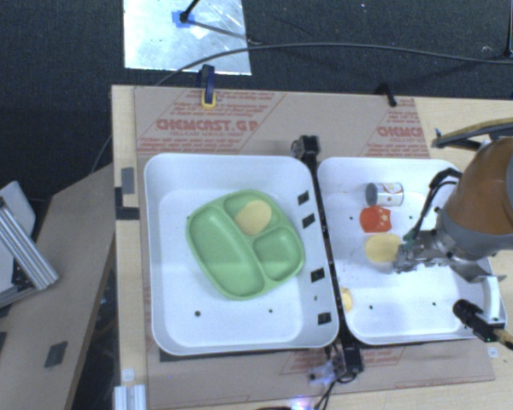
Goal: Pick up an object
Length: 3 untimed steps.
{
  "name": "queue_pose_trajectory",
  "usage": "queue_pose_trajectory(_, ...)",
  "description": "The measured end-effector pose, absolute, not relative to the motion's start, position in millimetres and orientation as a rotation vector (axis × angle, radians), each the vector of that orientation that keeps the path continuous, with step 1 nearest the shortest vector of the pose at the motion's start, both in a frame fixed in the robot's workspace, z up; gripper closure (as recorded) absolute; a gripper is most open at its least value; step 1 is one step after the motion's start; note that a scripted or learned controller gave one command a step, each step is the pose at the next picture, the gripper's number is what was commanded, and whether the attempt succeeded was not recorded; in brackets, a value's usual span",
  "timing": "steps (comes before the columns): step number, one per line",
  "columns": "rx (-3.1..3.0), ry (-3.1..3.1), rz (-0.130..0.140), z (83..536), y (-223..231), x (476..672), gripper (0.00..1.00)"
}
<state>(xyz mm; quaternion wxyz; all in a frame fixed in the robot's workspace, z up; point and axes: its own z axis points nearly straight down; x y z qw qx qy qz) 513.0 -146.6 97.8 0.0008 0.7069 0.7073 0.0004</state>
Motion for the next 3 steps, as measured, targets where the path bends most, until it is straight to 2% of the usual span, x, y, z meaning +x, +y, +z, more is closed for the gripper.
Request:
queue_pose_trajectory(1, 2.222, 2.221, 0.0, 145, -150, 504.4, 1.0)
queue_pose_trajectory(3, 2.214, 2.225, 0.002, 238, -145, 503.9, 1.0)
